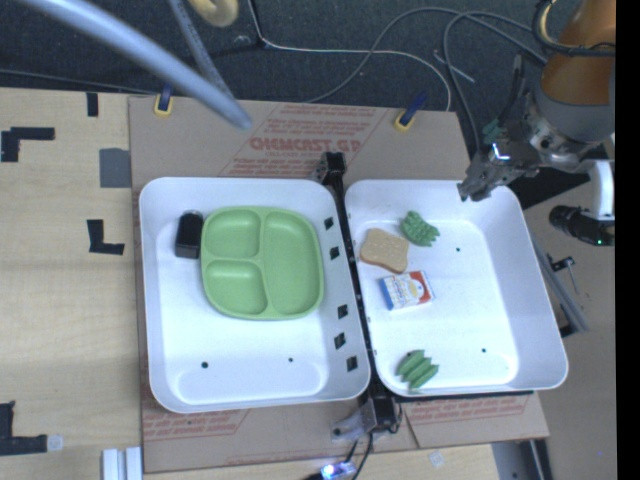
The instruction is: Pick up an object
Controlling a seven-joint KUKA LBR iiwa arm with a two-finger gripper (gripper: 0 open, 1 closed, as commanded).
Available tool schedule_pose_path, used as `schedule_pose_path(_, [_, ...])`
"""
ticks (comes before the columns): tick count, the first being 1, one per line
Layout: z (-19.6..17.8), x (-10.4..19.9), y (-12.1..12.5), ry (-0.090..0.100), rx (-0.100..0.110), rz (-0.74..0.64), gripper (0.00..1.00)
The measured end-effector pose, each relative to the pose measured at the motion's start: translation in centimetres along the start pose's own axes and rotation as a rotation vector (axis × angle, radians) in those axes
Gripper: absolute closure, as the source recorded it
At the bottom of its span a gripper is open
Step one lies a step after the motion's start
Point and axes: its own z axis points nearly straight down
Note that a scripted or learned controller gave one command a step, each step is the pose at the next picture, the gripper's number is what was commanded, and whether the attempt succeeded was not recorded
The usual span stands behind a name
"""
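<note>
The dark two-finger gripper (478,188) hangs at the upper right corner of the right-hand shallow white bin (520,298), just above its rim, beneath the grey arm with its orange band (585,58). Whether it is spread or closed cannot be told from this view, and nothing can be seen in its grasp.

Inside that bin, the nearest thing to the gripper is a small knobbly green toy vegetable (420,229), lying near the bin's upper middle. Just beside it, to the left and slightly lower, lies a tan slice of toy bread (385,251). Below the bread, touching or nearly touching it, sits a small white carton with red and blue print (405,290). Well apart from these, near the bin's lower edge, lies a green toy pea pod (417,369).

The left-hand shallow white bin (240,378) holds a pale green plastic plate with three compartments (263,263), and a small black block (188,234) rests against the plate's left edge.

Both bins sit on a brown cardboard sheet with red lettering (300,138).
</note>
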Motion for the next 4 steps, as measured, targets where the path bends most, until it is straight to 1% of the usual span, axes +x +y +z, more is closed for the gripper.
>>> schedule_pose_path(1, [1.2, 6.1, 1.2, 0.003, 0.008, -0.005, 1.00])
schedule_pose_path(2, [1.5, 11.0, 2.2, 0.002, 0.007, -0.004, 1.00])
schedule_pose_path(3, [2.4, 17.2, 2.1, 0.002, 0.008, -0.005, 1.00])
schedule_pose_path(4, [4.7, 21.8, 2.8, 0.001, 0.010, -0.003, 1.00])
